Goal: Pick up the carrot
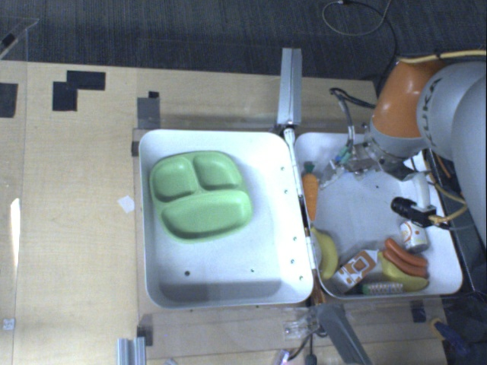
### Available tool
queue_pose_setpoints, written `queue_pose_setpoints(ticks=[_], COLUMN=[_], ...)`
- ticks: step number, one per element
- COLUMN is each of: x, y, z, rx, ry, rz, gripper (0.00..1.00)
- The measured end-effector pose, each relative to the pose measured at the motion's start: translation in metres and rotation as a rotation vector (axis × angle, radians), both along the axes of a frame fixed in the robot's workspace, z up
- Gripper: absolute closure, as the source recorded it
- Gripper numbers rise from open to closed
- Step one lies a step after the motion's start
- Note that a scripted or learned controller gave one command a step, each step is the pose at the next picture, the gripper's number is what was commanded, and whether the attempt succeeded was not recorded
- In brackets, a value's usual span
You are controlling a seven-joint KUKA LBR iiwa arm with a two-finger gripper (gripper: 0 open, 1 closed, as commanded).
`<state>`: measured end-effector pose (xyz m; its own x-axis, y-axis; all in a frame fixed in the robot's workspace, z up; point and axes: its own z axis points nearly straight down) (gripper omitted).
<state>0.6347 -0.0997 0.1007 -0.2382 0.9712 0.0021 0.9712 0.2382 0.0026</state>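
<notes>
Two bins sit on my worktop (68, 204); the carrot (310, 194) lies against the right bin's (449, 280) left wall. My end effector (344, 161) hovers just beside it; I cannot tell its grip.

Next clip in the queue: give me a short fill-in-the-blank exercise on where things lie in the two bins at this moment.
1. The green divided plate lies in the ____ bin.
2. The carrot lies along the right bin's ____ wall.
3. The banana lies just ____ the carrot in the camera view.
4. The gripper hovers over the ____ bin.

Missing words: left; left; below; right
</notes>
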Motion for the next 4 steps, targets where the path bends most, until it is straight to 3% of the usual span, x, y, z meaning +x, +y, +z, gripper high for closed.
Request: queue_pose_setpoints(ticks=[1, 2, 3, 4], x=[0.003, -0.046, -0.084, -0.133], y=[0.001, 0.025, 0.058, 0.119], z=[0.013, 0.086, 0.101, 0.084], rx=[-0.002, -0.004, -0.003, -0.002], ry=[-0.012, -0.005, -0.004, -0.002], rz=[0.002, 0.185, 0.223, 0.154], gripper=[1.0, 1.0, 1.0, 1.0])
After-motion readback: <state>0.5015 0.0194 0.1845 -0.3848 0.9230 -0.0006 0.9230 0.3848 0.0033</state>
